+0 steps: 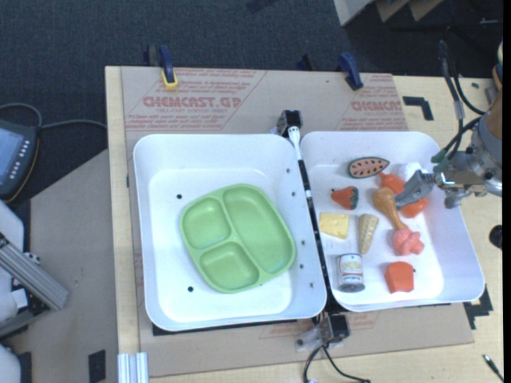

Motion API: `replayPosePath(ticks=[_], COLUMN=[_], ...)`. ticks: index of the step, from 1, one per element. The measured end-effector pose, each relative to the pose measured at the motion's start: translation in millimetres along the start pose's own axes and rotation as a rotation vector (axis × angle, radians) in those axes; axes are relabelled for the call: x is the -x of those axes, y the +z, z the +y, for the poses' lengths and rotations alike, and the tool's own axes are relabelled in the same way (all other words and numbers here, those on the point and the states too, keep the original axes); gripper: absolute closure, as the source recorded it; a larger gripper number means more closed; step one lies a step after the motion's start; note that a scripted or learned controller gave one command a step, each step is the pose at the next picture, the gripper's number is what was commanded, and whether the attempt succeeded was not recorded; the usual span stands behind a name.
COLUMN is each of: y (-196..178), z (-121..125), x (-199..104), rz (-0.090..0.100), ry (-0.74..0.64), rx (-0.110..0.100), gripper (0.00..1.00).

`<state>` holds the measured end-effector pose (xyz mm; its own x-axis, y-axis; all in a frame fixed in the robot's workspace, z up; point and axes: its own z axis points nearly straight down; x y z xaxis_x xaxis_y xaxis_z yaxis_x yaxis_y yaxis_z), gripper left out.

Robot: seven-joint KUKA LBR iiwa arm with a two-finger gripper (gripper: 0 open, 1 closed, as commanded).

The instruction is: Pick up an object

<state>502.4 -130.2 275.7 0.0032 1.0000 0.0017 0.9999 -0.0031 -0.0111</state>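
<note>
Red print stood on the brown protective sheet [200, 94] that covered the counter [116, 238], far behind the left white bin [152, 166]. Its largest line read roughly "CHEMCAST G P"; the smaller lines above and below it were too small to read. The same red print repeated at a slant on the sheet far behind the right bin [455, 238], too foreshortened to read. The label on the small can [350, 272] could not be read.

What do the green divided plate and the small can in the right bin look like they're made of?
Green divided plate: probably moulded plastic, with one even pale green colour, soft sheen and rounded compartment edges.
Small can: looks like metal with a printed label, going by its silvery rim; it may be a toy, which the view leaves open.
</note>
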Motion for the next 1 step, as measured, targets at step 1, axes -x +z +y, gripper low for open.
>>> replayPosePath(ticks=[1], y=[-5.8], z=[1.9], x=[-0.1], rz=[-0.002], ry=[-0.003], rx=[0.012], gripper=[0.0])
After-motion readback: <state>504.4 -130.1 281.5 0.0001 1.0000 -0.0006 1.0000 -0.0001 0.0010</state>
